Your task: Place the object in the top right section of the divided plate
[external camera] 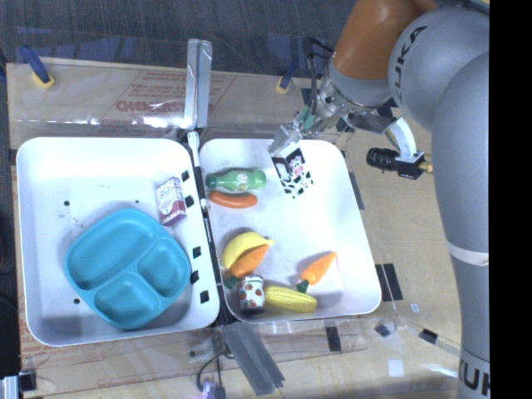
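A single fixed camera looks down at a slant from above the pale wooden tabletop (pixel 399 223), far enough back to take in both shallow white plastic bins (pixel 50 165) side by side. The grey arm with its orange band (pixel 432 65) enters from the right.

even bright overhead light; soft shadows; mild glare on white bins (pixel 100 152); slightly soft focus
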Available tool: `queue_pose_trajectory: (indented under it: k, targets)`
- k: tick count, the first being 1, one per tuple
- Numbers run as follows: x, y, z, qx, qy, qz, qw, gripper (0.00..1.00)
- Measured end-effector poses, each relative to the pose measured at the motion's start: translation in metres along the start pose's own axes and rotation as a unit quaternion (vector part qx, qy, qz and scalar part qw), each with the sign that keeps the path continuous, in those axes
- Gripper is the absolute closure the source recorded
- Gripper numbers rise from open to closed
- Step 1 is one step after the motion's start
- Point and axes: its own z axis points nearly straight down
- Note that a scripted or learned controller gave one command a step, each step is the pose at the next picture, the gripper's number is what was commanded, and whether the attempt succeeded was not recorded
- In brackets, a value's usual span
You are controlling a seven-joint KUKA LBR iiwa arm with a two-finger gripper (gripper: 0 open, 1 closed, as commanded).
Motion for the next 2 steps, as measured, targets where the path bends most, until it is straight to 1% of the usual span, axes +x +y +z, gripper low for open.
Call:
queue_pose_trajectory:
  k: [1,2]
  targets:
    - [0.037,-0.046,-0.067,0.001,0.0,-0.107,0.9942,1.0]
    - [0.126,-0.044,-0.017,0.002,0.001,0.011,0.9999,1.0]
